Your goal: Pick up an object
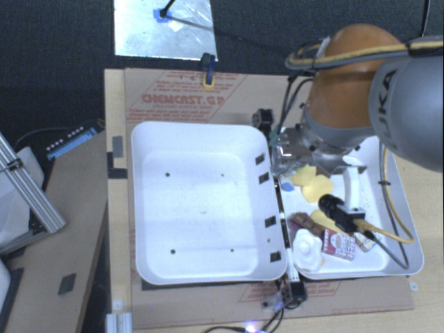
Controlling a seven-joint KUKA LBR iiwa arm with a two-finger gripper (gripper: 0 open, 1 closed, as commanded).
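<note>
On the left we see the left bin (149,144), and just beside it the right bin (411,257), where the objects lie. The gripper (284,155) hangs low over the near-left part of the right bin, close to the wall between the two bins, under the arm (354,68); we cannot tell how far it is open, and we see nothing held in it. Just right of the gripper lies a yellow piece (312,183), and nearer the front wall a white lump (309,250) touches a red packet (340,244).

"CHEMCAST GP" on brown backing sheet (184,92)
</note>
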